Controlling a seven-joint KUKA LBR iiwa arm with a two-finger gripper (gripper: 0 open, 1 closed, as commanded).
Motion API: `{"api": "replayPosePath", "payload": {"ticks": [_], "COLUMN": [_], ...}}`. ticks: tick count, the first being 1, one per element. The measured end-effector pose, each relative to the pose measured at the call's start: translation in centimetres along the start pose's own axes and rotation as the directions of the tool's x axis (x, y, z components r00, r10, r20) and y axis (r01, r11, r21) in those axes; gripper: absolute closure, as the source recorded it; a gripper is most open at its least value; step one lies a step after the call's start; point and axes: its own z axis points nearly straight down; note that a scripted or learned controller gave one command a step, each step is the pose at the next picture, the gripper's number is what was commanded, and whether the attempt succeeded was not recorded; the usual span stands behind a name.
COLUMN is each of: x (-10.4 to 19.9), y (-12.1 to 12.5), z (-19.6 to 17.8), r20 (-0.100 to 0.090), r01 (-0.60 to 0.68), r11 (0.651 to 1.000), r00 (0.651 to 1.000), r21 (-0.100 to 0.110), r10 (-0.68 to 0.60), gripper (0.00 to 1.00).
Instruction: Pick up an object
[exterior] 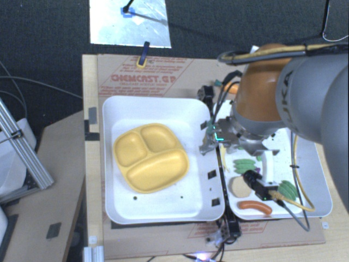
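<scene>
The right bin [322, 200] holds small toy foods along its near-left side: green pea pods [245, 163], a tan round bun [239, 186], a red sausage [254, 206] and a green leafy piece [287, 190]. My gripper [252, 150] hangs under the orange-banded wrist over the left part of this bin, just above the pea pods. The arm's bulk hides its tip and the far half of the bin. Nothing can be seen held. A yellow divided plate [151, 157] lies in the left bin [158, 103].
Both bins rest on a cardboard sheet [144, 78] with a blue and yellow clip [143, 55] at its far edge. A shiny metal sheet [130, 15] lies beyond. An aluminium frame [22, 152] stands at the left. Cables and a black connector [255, 181] trail over the right bin.
</scene>
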Motion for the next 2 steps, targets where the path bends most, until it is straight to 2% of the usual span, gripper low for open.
{"api": "replayPosePath", "payload": {"ticks": [1, 2], "x": [-4.1, -9.1], "y": [-0.2, 0.5], "z": [4.8, 4.5], "r20": [0.002, 0.002], "r01": [-0.007, -0.007], "r11": [1.000, 1.000], "r00": [1.000, 1.000], "r21": [0.004, -0.001], "r10": [0.007, 0.007], "gripper": [0.00, 0.00]}}
